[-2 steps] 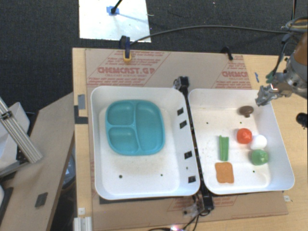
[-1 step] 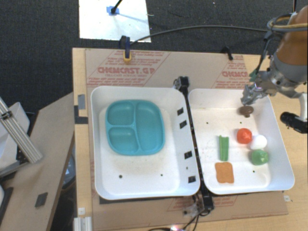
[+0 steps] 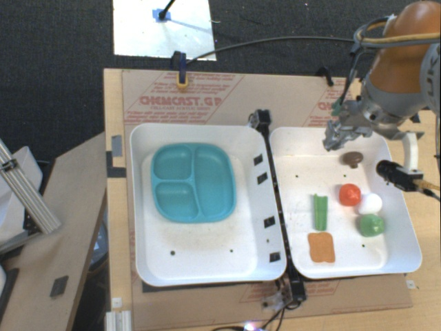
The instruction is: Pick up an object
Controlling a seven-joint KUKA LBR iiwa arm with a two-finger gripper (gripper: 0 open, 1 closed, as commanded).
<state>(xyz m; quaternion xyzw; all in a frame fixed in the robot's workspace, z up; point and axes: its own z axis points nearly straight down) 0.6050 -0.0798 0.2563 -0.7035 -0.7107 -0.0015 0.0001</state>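
Nearest the camera, at the near edge of the right bin (image 3: pixel 396 264), lies one flat orange piece (image 3: pixel 321 247) with a wavy outline. Just beyond it sits one upright green stick (image 3: pixel 320 212), slim and straight. Further right are three rounded things close together: one red ball (image 3: pixel 349 194), one white ball (image 3: pixel 371 203) touching or nearly touching it, and one green lump (image 3: pixel 371 225) just nearer than the white one. Farther back, alone, is one small brown piece (image 3: pixel 353 158), dull and mushroom-like. That makes six loose things, all in the right bin. The gripper (image 3: pixel 335 140) hangs over the far part of this bin, left of the brown piece and apart from it; nothing sits between its tips, and I cannot tell how it is set. One teal divided plate (image 3: pixel 193 183), with three compartments, rests in the left bin (image 3: pixel 148 254).
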